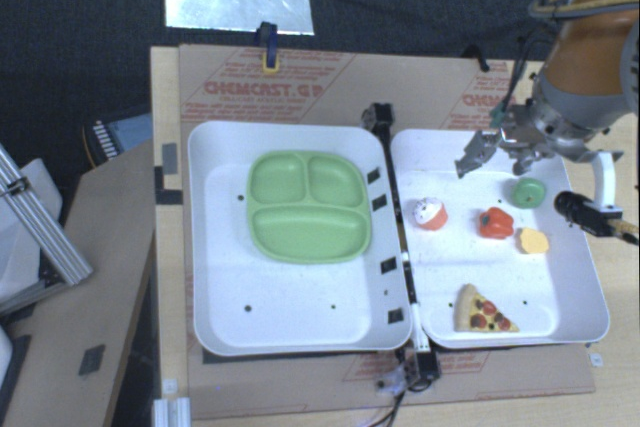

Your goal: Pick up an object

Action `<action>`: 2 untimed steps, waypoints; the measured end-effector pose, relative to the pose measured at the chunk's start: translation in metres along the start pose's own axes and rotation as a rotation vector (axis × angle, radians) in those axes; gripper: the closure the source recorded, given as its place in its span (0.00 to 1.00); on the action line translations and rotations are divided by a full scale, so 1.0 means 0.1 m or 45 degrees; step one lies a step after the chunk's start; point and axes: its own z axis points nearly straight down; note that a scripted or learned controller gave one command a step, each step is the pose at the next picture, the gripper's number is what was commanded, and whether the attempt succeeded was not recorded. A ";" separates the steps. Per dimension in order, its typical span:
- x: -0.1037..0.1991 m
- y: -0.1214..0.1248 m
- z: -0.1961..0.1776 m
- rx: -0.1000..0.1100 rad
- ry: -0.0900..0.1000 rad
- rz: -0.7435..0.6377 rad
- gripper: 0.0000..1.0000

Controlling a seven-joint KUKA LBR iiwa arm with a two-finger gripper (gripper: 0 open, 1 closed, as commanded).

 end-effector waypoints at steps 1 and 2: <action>0.00 0.02 -0.05 -0.012 -0.001 -0.002 0.00; -0.03 -0.01 0.57 -0.006 -0.001 0.000 0.00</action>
